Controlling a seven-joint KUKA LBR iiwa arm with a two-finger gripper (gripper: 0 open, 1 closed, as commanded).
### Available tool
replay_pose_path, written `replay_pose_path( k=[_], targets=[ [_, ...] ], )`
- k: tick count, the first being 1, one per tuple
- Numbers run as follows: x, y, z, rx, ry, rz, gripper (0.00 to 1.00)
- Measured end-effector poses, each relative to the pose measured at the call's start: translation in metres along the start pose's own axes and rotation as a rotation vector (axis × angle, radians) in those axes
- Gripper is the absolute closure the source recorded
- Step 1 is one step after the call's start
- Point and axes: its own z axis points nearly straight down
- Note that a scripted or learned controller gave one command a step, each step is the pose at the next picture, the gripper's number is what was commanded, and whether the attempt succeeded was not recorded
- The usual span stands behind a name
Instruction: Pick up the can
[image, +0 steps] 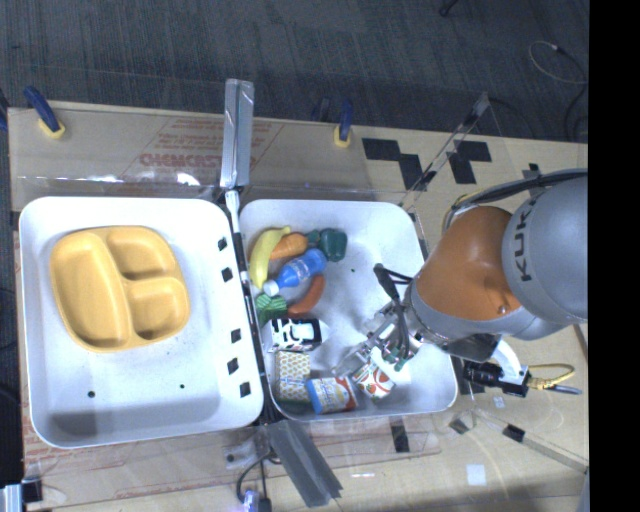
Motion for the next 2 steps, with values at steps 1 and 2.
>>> replay_pose_path(
  k=[1,2],
  targets=[
    [-0.017,-0.024,-0.007,0.009,0.013,-0.034,0.0],
    [-0.017,-0.023,-0.017,0.009,0.012,-0.039,1.0]
  ],
)
